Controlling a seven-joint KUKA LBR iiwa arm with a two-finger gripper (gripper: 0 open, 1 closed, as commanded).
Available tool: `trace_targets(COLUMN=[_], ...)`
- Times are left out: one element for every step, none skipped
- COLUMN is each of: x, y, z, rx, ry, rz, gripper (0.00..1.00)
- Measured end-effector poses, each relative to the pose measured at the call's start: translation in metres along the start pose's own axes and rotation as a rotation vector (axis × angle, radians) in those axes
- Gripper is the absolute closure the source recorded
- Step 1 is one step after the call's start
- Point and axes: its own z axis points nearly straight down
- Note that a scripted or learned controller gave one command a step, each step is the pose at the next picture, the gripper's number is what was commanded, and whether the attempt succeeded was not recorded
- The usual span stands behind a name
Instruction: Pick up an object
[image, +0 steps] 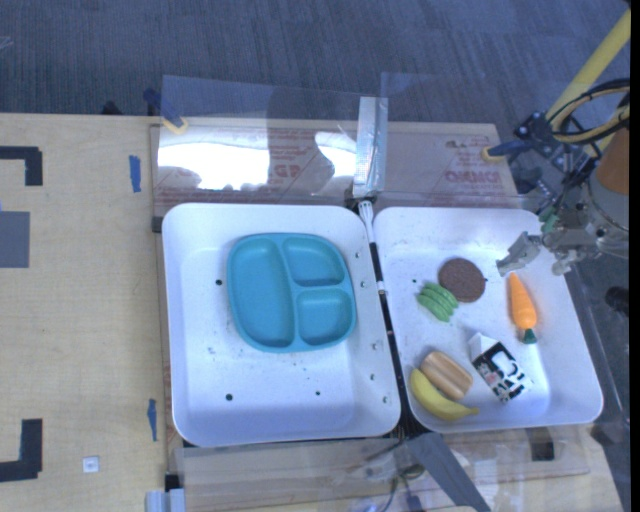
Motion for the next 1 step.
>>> trace_targets(x=[-0.0092], y=[0.0019], z=[0.0882], rx=[-0.009], ry=[0.010], rz=[-0.003], gripper=[0.00])
